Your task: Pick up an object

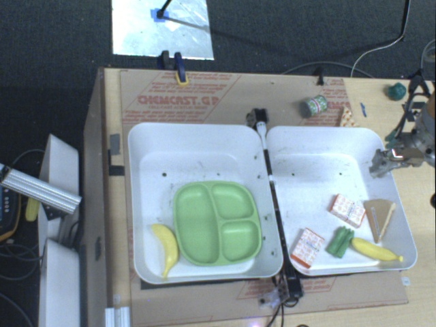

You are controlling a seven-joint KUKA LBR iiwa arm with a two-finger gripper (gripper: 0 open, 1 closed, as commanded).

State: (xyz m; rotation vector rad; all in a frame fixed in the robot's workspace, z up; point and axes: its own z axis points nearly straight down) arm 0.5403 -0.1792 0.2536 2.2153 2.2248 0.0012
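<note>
Hovering at the right bin's (320, 145) far right rim, the end effector (390, 157) gives no clear sign of its state. Inside that bin lie two small cartons (308, 246) (348, 210), a green block (338, 242), a banana (373, 249) and a tan wedge (379, 216). Beside it, the left bin (197, 142) holds a green divided plate (217, 222) and another banana (165, 248).

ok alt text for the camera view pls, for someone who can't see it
Two shallow white bins sit side by side on a bench: the left bin holds a green divided plastic tray and a yellow toy banana; the right bin holds two small patterned cartons, a green block, a tan wedge and another banana. The grey gripper hovers at its right rim.
</note>
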